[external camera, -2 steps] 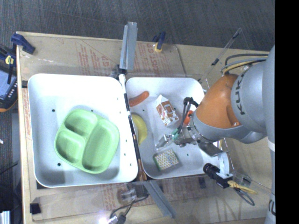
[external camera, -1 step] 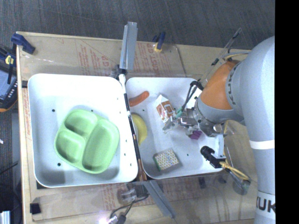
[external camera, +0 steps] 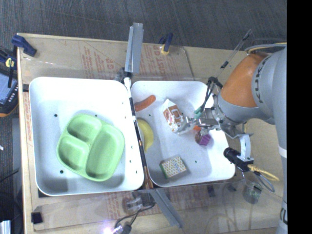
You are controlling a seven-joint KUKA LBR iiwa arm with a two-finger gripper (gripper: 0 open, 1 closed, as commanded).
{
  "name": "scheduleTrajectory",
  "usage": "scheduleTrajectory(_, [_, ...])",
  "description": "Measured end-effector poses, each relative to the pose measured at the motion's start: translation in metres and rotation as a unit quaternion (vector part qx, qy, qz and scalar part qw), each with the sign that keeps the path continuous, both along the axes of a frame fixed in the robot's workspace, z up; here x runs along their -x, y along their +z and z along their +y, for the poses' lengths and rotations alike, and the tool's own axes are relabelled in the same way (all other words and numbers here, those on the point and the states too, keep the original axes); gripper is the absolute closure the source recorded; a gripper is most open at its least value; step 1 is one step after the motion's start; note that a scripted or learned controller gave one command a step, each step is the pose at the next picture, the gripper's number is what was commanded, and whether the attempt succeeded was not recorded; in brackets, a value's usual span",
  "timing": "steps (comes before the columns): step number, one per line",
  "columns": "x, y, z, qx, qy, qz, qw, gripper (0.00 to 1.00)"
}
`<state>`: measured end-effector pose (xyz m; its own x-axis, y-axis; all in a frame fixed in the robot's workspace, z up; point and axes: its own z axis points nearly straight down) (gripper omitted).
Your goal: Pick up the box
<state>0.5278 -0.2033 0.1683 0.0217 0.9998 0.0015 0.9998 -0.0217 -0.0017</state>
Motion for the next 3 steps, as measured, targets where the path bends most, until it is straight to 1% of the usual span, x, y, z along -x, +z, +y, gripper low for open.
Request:
scheduleTrajectory(1, [0.052, -0.059, 0.044, -0.0005, 0.046, 0.002, 0.9989, 0.0])
scheduleTrajectory(2, [0.048, -0.072, 0.083, 0.0028, -0.023, -0.006, 0.9997, 0.0])
scheduleTrajectory(3, [0.037, 0.016, 0.01, 0.0001, -0.047, 0.0, 0.9989, 0.0])
